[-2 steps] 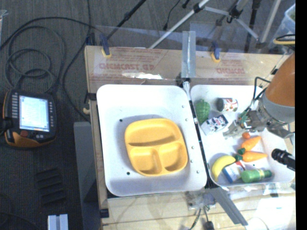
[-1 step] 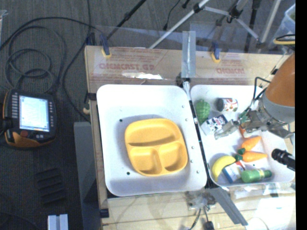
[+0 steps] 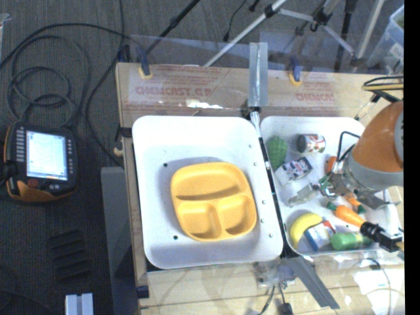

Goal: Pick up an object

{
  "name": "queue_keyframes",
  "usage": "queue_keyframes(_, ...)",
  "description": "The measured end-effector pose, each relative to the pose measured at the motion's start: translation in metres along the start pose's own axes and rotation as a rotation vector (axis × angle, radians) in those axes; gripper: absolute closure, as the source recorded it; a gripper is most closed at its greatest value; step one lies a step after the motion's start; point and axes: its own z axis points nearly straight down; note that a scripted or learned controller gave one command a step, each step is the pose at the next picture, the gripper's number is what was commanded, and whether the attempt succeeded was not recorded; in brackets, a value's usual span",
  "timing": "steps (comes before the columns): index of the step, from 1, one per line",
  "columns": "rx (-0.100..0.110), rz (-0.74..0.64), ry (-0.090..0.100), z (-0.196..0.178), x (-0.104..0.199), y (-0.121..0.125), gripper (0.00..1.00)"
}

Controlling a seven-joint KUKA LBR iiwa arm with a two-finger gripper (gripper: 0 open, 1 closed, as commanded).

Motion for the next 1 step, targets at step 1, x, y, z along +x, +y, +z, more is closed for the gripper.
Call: queue_keyframes(1, -0.001, -0.133, -0.002, 0.0013, -0.0068, 0.0491, 0.0)
